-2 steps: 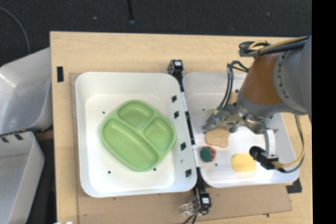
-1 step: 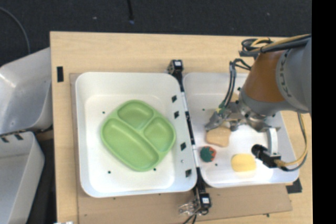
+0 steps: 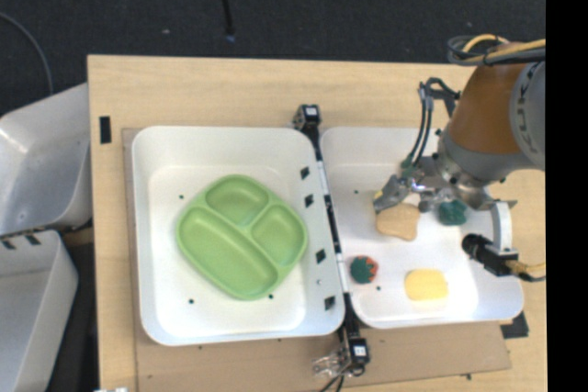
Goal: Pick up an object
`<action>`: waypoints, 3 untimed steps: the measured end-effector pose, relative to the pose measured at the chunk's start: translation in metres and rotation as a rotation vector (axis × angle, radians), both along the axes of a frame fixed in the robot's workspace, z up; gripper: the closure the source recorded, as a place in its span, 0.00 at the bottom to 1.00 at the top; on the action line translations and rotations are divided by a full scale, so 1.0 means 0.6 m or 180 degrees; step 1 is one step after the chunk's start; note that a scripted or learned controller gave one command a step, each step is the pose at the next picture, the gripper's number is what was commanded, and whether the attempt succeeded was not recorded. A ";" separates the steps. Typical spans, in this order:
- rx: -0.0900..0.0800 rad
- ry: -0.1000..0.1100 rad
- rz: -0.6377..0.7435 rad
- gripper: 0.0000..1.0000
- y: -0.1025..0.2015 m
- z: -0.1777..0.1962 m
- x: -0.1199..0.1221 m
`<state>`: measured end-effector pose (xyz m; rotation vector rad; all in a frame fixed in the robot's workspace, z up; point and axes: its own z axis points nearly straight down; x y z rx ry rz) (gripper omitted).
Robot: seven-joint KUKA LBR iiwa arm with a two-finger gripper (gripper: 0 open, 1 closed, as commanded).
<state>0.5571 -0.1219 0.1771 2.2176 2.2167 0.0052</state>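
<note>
Presently in right bin (image 3: 478,303), toward counter's (image 3: 230,73) right edge: tan flat piece (image 3: 398,223) and teal object (image 3: 451,213) directly beneath end effector (image 3: 421,190); yellow piece (image 3: 426,285) and red-green ball (image 3: 365,268) nearer front edge. Left bin (image 3: 147,197): green divided plate (image 3: 242,235). End effector's finger state: cannot tell. Nothing visibly lifted; judged mid-attempt, grasp and lift outstanding.

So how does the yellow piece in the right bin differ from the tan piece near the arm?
The yellow piece is bright yellow, the tan piece pale beige. The yellow piece looks rounded and oval, the tan piece flatter with an uneven outline. The yellow piece lies apart near the bin's front edge, while the tan piece sits right under the gripper. Both lie in the right bin and are of similar size.
</note>
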 end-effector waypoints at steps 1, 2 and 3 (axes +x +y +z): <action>-0.0003 -0.0006 0.0007 1.00 -0.010 0.104 0.012; 0.0002 0.0011 0.0011 1.00 -0.013 0.132 0.013; 0.0009 0.0020 0.0022 1.00 0.083 0.112 0.014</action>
